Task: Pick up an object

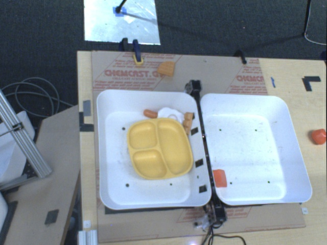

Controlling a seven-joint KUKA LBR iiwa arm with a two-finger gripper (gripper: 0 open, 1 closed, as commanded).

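Pre-reach step, nothing picked. Yellow divided plate point(159, 148) sits mid left bin point(110, 111); orange block point(219, 177) at right bin's point(291, 121) 7 o'clock. Jaws: cannot tell. Next: descend over one object.

I see the divided plate point(158, 149) in the left bin point(110, 137), small pieces point(150, 114) just behind it; a block point(219, 177) lies in the right bin's point(291, 152) near-left corner.

How my arm is posed and what my claw is doing, I cannot tell from here.
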